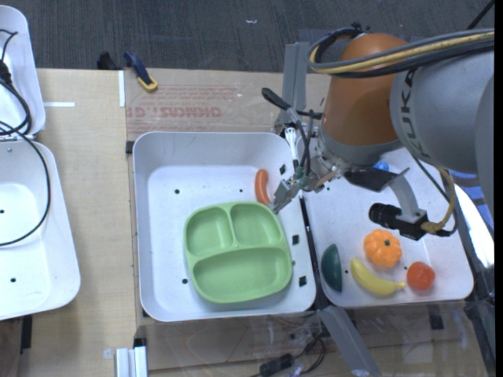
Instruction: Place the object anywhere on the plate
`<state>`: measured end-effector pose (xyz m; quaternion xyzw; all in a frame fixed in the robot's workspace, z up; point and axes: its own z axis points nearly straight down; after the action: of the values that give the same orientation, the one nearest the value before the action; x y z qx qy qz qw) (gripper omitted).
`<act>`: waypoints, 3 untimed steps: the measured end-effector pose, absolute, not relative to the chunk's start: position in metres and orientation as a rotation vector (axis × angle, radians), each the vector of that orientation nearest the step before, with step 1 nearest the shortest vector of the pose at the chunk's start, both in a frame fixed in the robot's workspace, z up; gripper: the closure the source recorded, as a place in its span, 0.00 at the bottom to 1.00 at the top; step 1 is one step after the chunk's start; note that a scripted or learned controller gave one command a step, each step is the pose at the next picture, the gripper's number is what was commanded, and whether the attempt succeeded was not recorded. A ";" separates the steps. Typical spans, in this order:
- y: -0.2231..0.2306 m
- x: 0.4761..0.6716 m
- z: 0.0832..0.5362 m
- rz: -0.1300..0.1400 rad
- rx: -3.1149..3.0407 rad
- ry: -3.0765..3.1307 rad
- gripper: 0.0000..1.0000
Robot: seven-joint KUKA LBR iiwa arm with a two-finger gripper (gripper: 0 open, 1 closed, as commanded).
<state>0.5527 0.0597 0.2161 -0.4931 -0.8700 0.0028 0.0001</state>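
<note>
The gripper (281,195) hung over the left bin (149,210), at its right side, just beside a small orange sausage (262,185); whether it was apart or together I cannot tell. The sausage lay on the bin floor just beyond the far right corner of the green plate (236,251). In the right bin (448,293) lay a small pumpkin (383,248), a banana (376,278), a tomato (421,276) and a dark green piece (331,265).

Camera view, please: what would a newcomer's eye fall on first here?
Probably the grey arm with its orange band, reaching in from the right over the bins. Next, the green divided plate in the left bin, an orange-red sausage lying just beyond its far rim beside the gripper. The right bin holds a small pumpkin, banana and tomato.
</note>
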 end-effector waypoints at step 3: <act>0.080 0.525 0.233 0.007 -2.487 -1.920 0.00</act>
<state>0.5249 0.0805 0.2329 -0.7916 -0.6110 0.0022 -0.0001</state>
